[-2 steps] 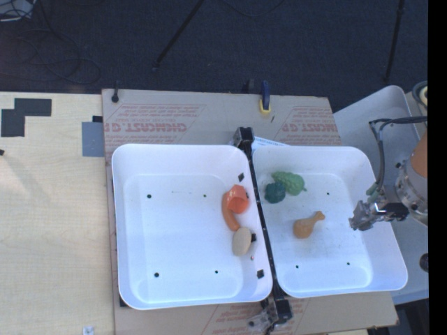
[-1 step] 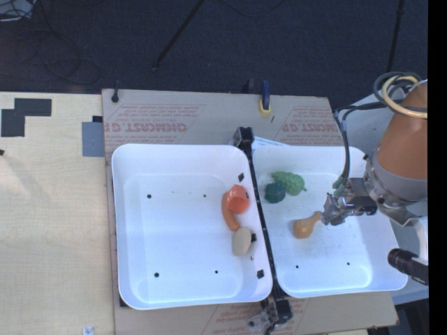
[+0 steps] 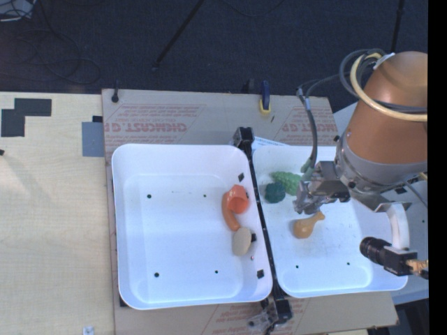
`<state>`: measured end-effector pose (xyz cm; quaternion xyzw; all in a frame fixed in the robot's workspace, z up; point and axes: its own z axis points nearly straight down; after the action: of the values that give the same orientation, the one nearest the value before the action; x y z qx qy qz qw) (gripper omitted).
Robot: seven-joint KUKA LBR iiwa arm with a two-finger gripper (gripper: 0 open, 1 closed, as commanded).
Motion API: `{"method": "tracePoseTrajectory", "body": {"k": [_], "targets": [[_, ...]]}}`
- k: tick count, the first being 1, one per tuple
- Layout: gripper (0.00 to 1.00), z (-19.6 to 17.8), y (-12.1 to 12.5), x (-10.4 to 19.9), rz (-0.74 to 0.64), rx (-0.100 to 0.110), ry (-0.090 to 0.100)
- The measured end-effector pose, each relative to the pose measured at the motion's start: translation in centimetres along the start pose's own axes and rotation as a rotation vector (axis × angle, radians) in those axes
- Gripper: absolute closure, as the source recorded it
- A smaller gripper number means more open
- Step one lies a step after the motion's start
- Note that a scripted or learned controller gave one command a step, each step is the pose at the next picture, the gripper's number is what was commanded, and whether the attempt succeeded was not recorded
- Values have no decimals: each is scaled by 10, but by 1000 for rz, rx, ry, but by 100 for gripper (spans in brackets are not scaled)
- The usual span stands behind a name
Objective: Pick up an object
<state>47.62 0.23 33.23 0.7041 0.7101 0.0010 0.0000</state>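
Carrot (image 3: pixel 235 206) in left bin (image 3: pixel 140 166), drumstick (image 3: pixel 307 224) in right bin (image 3: pixel 335 281)

The arm's orange band (image 3: pixel 391 110) is cut off at the right, the gripper (image 3: pixel 307 202) is too blurred to read, and its body hides part of the right bin (image 3: pixel 335 278) and a green object (image 3: pixel 286 181).

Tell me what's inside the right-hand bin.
The right bin holds a tan chicken-leg toy, a dark teal lump and a green leafy piece. The gripper hangs over them; the arm covers the bin's far right corner.
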Motion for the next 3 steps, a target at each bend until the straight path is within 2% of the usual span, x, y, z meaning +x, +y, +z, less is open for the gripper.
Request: {"method": "tracePoseTrajectory", "body": {"k": [1, 2, 3], "targets": [[100, -49, 6, 71, 0, 0, 1], [100, -112, 7, 127, 2, -2, 1], [100, -138, 1, 184, 2, 2, -1]]}}
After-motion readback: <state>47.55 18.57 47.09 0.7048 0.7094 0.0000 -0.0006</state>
